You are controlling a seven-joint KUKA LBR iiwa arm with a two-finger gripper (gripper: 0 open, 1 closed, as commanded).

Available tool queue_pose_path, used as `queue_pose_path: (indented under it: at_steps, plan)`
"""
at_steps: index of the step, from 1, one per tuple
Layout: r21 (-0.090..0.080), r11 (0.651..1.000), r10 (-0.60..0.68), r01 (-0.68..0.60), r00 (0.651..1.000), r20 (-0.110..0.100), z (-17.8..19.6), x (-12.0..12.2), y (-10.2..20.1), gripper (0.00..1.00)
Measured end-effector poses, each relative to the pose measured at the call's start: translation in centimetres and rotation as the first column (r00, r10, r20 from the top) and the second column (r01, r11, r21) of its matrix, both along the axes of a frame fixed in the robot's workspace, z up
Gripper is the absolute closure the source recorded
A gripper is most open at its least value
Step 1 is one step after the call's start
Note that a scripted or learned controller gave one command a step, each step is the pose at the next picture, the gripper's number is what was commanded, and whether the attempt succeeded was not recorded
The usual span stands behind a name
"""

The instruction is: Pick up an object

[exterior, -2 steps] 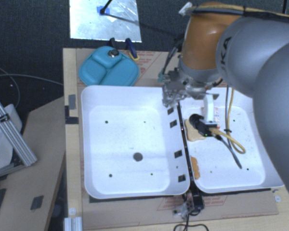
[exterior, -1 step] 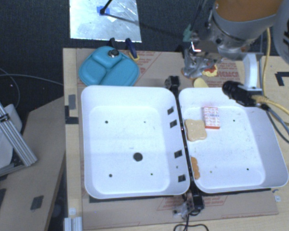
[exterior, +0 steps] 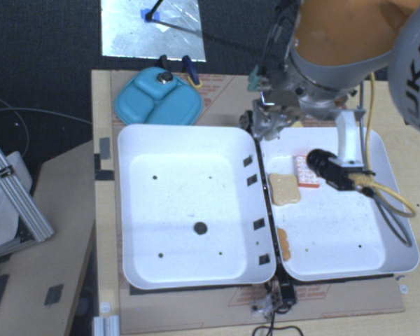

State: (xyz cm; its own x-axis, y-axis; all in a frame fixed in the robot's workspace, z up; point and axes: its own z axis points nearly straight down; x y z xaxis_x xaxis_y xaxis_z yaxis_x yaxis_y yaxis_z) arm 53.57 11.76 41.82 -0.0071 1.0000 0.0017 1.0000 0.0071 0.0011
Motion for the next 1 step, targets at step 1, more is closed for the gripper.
queue_pose_path:
  at_steps: [1]
  plan:
    - [0.002,1.000,0.007,-0.007,1.000,-0.004,-3.85,-5.23,9.14,1.00]
